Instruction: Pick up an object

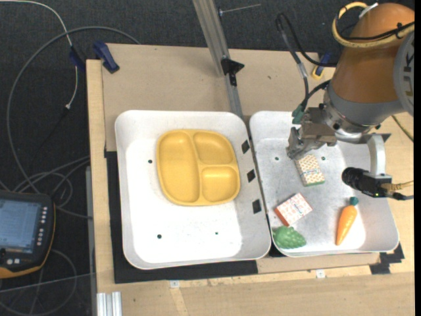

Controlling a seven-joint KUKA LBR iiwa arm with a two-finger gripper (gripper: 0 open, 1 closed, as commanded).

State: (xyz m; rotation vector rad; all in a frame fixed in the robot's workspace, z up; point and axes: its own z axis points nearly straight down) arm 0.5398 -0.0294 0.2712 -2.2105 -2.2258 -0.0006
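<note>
Now at the approach step: gripper hovers over right bin, just far-left of patterned box; finger state: cannot tell. Next: centre over box, descend.

yellow tray in left bin | gripper just above patterned box in right bin

No legible text, labels or numbers. Patterned small box just below the hand and red-white box further below carried print too small to read.
</note>
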